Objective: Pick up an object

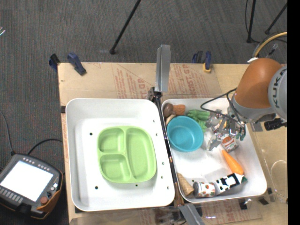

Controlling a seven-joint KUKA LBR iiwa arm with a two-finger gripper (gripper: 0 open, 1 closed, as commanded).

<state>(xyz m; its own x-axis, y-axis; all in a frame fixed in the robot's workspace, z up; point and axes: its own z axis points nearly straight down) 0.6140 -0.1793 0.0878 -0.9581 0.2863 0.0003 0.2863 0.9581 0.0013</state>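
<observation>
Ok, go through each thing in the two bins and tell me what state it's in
Green divided plate: flat in the left bin.
Blue bowl: upright in the right bin.
Carrot: lying loose.
Cow-patterned toy: on its side.
Gripper: low over the right bin, beside the bowl.

Green divided plate (126, 154) looked smooth matt plastic. Blue bowl (184, 133) glossy plastic. White bins (79, 125) smooth, slight sheen. Bench top (117, 81) bare brown cardboard, printed red. Floor (70, 22) dark rough carpet. Orange band (255, 83) glossy.
</observation>
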